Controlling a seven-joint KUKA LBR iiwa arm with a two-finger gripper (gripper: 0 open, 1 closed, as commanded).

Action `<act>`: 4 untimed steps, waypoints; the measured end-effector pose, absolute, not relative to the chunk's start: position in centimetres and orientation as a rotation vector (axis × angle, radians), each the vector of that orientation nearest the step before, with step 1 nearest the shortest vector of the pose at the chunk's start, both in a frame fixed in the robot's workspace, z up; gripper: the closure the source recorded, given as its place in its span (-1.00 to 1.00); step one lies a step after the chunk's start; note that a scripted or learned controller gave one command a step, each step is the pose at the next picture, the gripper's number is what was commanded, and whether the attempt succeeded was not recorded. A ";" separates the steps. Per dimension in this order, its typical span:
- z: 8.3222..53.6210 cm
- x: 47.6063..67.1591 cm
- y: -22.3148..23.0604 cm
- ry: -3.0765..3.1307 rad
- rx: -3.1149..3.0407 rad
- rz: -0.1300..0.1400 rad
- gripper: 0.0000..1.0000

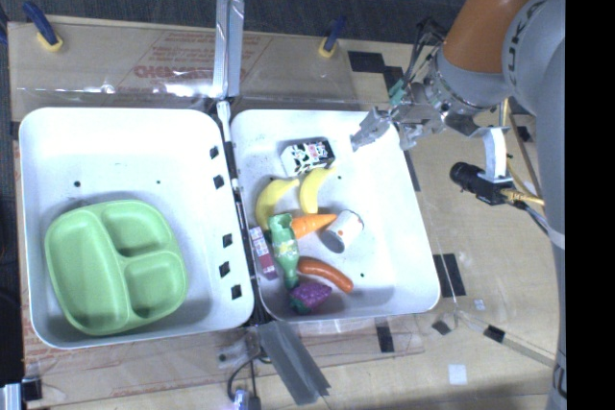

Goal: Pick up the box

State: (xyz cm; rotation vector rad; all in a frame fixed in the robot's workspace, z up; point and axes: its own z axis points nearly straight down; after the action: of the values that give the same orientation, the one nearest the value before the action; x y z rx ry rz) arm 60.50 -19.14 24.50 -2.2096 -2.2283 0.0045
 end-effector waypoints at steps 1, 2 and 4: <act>44.4 57.0 -21.0 -2.213 -2.232 0.000 -1.00; 45.4 57.1 -20.8 -2.223 -2.220 0.003 1.00; 17.4 63.6 -14.0 -2.133 -2.300 0.008 1.00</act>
State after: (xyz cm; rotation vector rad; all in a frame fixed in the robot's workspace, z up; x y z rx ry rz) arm 63.55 -13.99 17.43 -2.3002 -2.1335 0.0079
